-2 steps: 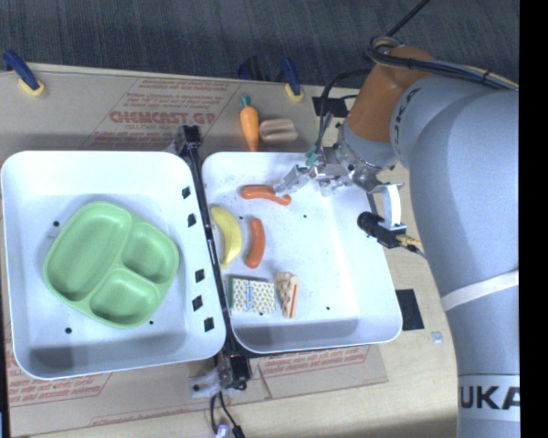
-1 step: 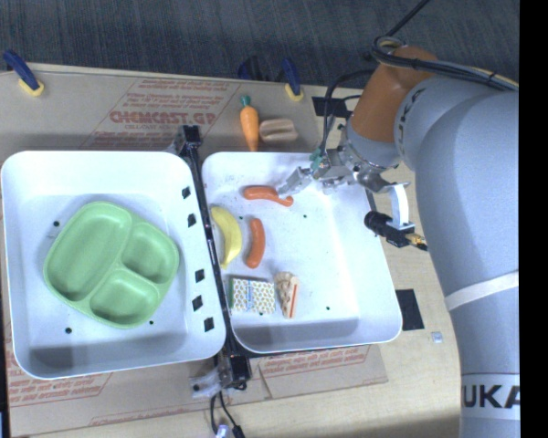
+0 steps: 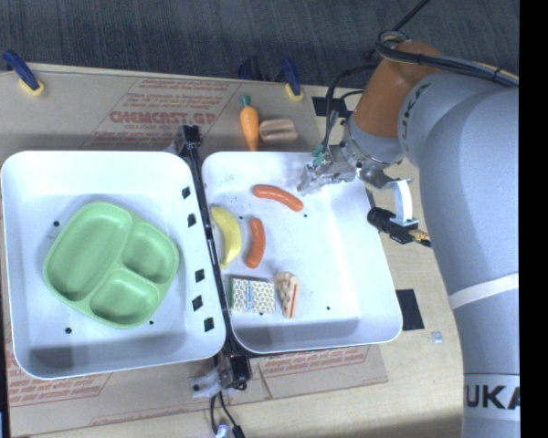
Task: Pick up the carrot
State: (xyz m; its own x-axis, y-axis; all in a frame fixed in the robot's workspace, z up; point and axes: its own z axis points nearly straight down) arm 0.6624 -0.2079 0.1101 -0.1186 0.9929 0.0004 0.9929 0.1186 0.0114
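- The grey arm (image 3: 479, 245) looms nearest, its orange band (image 3: 384, 94) above the wrist.
- The gripper (image 3: 318, 173) hangs over the right bin's (image 3: 370, 290) back edge; how it is set I cannot tell.
- The carrot (image 3: 248, 124) lies outside the bins on cardboard (image 3: 155, 108), beside a bun (image 3: 277, 131).
- Two sausages (image 3: 277, 196), a banana (image 3: 225, 234) and a sandwich (image 3: 287, 294) lie in the right bin.
- A green plate (image 3: 110, 263) sits in the left bin (image 3: 36, 181).
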